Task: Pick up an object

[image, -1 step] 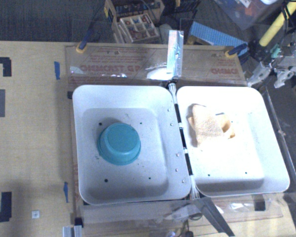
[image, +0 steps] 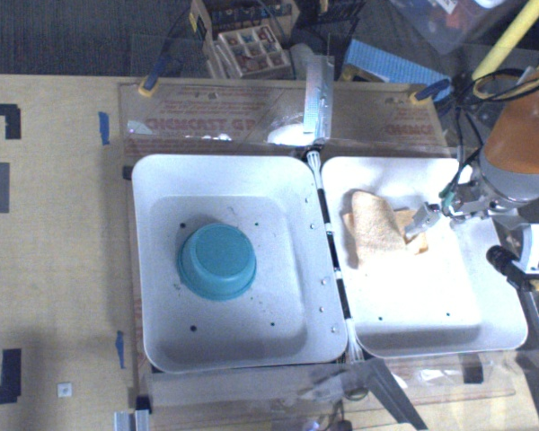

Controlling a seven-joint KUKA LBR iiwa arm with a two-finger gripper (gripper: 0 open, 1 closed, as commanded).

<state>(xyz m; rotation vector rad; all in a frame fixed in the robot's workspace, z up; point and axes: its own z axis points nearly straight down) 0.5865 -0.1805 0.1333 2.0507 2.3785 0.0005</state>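
Camera view: gripper (image: pixel 419 225) low in the right bin (image: pixel 485 330), at the tan sponge (image: pixel 375 229); jaw state can't tell.

Left bin (image: pixel 153 241) holds one blue bowl (image: pixel 217 260), upside down, well to the left of the jaws across the divider between the bins. The right bin holds the tan sponge, lying flat just left of the jaws; its right edge meets the gripper tip. A small tan-orange bit (image: pixel 420 246) sits right below the tip, too small to identify. Glare washes out the right bin floor. Grey arm (image: pixel 512 169) with orange band is cut off at the right.
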